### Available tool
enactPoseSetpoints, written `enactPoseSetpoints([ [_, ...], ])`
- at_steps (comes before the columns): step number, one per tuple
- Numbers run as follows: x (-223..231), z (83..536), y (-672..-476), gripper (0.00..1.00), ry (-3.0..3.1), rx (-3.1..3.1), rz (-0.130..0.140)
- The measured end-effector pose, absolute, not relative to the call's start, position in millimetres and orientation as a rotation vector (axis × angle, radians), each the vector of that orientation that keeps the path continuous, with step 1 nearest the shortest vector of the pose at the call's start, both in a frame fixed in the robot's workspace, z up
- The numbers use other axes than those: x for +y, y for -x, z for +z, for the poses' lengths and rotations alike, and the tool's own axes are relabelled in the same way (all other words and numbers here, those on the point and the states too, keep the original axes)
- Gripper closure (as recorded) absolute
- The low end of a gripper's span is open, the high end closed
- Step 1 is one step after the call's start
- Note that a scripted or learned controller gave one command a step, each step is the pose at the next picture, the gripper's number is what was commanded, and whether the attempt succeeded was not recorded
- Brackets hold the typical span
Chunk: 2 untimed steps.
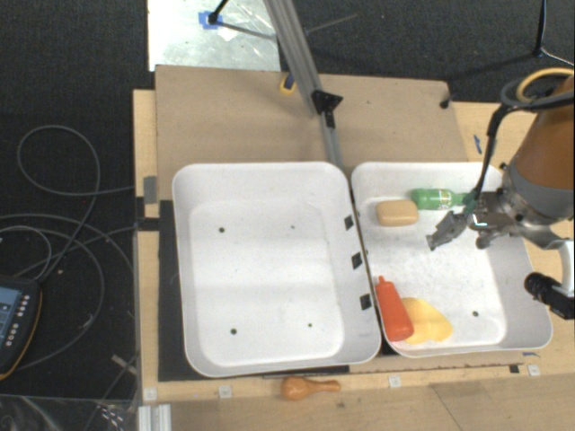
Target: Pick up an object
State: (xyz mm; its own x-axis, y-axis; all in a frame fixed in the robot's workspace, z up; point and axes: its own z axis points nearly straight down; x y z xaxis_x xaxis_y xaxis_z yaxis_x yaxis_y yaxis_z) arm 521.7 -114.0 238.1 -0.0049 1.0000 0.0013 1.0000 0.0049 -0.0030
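Note:
The right bin [517, 281] holds several objects. A tan bread-like block [396, 213] lies near its back left, with a green bottle [436, 198] just right of it. A red bottle [393, 309] lies along the front left wall, touching a yellow object [429, 321]. My gripper [459, 238] hangs over the middle of this bin, just right of the tan block and in front of the green bottle's cap end. Its fingers are spread open with nothing between them.
The left bin [260, 268] sits beside the right one, joined along a divider with black clips [356, 260]. An orange pear-shaped object [310, 386] lies on the bench in front of the bins. A grey pole [301, 57] slants in from the back.

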Motion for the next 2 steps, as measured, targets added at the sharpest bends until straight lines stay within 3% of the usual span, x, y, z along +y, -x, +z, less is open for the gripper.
enactPoseSetpoints([
  [1, -114, 240, -522.6, 0.0, 2.22, -2.224, -0.002],
  [2, -111, 178, -520.4, 0.0, 2.22, -2.218, 0.004],
])
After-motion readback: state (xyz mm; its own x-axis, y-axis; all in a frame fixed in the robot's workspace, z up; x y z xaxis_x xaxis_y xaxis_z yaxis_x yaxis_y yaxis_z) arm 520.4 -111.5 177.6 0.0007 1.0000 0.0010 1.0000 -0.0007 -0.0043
